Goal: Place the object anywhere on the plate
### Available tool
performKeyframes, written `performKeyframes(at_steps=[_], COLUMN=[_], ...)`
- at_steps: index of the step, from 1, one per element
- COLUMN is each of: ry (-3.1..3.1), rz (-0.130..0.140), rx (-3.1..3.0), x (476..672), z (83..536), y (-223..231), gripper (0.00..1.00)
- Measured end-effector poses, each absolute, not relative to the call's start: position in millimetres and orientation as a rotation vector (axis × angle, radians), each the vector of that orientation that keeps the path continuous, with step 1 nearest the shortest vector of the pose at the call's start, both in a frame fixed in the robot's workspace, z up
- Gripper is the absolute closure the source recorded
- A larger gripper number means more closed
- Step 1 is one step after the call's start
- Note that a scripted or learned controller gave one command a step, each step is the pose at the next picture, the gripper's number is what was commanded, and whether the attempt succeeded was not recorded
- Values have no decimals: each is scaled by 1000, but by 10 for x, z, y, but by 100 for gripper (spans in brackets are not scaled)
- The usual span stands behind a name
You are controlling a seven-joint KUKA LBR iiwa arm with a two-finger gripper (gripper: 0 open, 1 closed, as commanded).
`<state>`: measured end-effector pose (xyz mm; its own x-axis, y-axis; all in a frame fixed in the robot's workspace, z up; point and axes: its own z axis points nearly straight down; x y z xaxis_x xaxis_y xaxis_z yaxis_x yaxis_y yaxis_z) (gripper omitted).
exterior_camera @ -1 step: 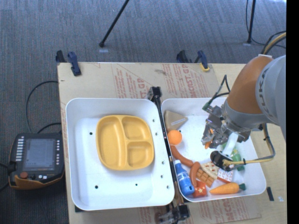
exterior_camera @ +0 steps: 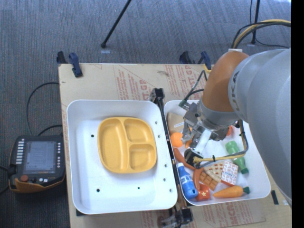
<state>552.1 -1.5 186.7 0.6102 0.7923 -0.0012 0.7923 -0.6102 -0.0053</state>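
Observation:
A yellow plate (exterior_camera: 127, 144) with three compartments lies in the left white bin (exterior_camera: 80, 175). My gripper (exterior_camera: 189, 137) is down in the right bin (exterior_camera: 259, 175), at its left side. It hangs just right of a small orange round thing (exterior_camera: 176, 139). The wrist and arm cover what lies directly under the gripper. I see nothing held.
The right bin also holds a blue tube (exterior_camera: 186, 183), an orange strip (exterior_camera: 182, 158), a waffle piece (exterior_camera: 209, 178), a pale checked card (exterior_camera: 229, 172), a carrot (exterior_camera: 230, 191), a green bottle (exterior_camera: 236, 155) and a red star piece (exterior_camera: 204, 194). A black divider bar (exterior_camera: 164, 122) separates the bins.

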Motion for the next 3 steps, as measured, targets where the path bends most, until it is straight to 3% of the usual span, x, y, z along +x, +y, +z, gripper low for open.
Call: performKeyframes(at_steps=[1, 2, 3], ry=[-1429, -1080, -1081], rz=[7, 4, 6], rx=[-2793, -2948, -2948], x=[5296, 5700, 5698], z=[1961, 3213, 3208], y=[555, 1401, 1399], gripper=[100, 100, 0])
